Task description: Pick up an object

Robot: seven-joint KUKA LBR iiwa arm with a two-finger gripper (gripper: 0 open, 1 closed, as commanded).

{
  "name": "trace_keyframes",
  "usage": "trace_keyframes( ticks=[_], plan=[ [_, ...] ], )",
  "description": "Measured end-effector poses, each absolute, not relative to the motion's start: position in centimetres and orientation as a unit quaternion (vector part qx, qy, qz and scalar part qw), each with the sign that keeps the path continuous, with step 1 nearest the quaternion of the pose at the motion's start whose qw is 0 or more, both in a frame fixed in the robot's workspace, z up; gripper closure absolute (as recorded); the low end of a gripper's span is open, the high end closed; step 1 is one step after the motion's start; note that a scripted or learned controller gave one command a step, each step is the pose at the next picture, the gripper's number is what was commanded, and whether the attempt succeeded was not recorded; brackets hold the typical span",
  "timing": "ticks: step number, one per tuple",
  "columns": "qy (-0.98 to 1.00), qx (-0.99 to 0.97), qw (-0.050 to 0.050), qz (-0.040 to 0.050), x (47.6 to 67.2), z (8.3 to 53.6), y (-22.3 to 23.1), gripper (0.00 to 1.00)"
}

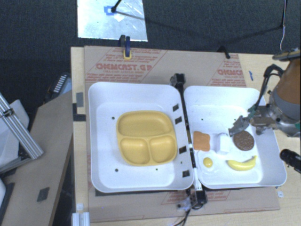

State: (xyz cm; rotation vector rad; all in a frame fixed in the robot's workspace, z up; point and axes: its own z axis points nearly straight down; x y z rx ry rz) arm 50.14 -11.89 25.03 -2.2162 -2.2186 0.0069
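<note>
The right bin [221, 102] holds an orange toast slice [201, 141], a small white block [223, 143], a brown round patty [244, 141], a yellow banana [241, 164] and a fried egg [207, 163]. My gripper [241, 125] reaches in from the right and hovers just above and left of the brown patty. Nothing shows between its fingers, and how they stand is too dark and small to read. The grey arm with its orange band [289, 84] sits at the right edge.
The left bin [101, 126] holds a yellow three-compartment plate [143, 136]. A black divider with clips [183, 126] runs between the bins. Both bins rest on a cardboard sheet [155, 62]. A yellow clamp [126, 48] sits at the bench's far edge.
</note>
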Motion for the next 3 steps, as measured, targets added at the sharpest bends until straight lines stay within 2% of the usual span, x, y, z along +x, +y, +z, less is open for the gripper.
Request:
trace_keyframes(
  ticks=[1, 2, 3],
  plan=[
    [-0.708, -0.706, -0.001, -0.0005, 50.3, 25.4, -11.9, 0.00],
    [-0.708, -0.706, 0.001, 0.0006, 49.4, 20.3, -11.4, 0.00],
    [-0.707, -0.707, 0.002, 0.0012, 49.3, 14.0, -11.6, 0.00]
  ],
)
